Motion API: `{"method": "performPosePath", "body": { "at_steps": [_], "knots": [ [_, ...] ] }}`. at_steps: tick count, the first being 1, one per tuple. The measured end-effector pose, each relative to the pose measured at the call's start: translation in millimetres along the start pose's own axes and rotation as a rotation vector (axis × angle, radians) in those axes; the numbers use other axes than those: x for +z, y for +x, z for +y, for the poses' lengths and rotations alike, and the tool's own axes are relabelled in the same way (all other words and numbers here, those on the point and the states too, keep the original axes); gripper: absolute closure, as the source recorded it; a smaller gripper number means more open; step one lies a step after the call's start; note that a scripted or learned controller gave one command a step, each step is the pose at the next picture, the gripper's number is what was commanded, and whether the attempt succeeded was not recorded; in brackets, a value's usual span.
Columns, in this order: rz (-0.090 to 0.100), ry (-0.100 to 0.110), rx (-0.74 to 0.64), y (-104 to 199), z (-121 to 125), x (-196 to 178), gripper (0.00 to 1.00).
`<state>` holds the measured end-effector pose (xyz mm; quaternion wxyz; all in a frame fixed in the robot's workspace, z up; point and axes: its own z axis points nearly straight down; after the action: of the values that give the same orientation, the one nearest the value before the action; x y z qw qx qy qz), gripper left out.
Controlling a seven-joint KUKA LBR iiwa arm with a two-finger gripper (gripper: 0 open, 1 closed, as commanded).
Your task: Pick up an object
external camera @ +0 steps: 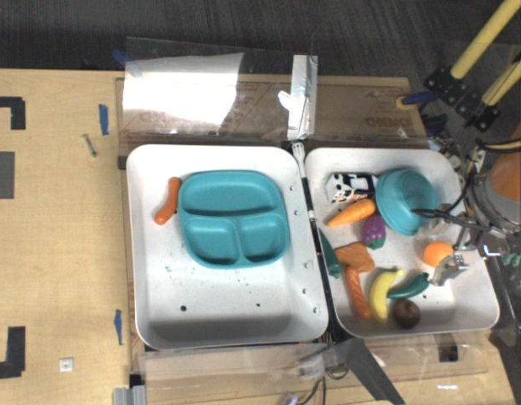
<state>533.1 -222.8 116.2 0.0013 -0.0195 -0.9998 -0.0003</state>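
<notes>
**No readable text**

I can make out no words, labels, brands or numbers from here; faint reddish print on the cardboard (pixel 361 112) behind the bins (pixel 146 226) is too blurred to read

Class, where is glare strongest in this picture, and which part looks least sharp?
Camera view: glare whitens the clear plastic sheet behind the left bin; the gripper at the right bin looks soft and cluttered; the teal divided plate is crisp.
</notes>
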Motion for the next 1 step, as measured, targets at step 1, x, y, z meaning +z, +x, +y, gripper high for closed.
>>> {"method": "performPosePath", "body": {
  "at_steps": [1],
  "knots": [
    [-0.014, 0.002, 0.119, 32.4, -1.4, 27.9, 0.0]
  ]
}}
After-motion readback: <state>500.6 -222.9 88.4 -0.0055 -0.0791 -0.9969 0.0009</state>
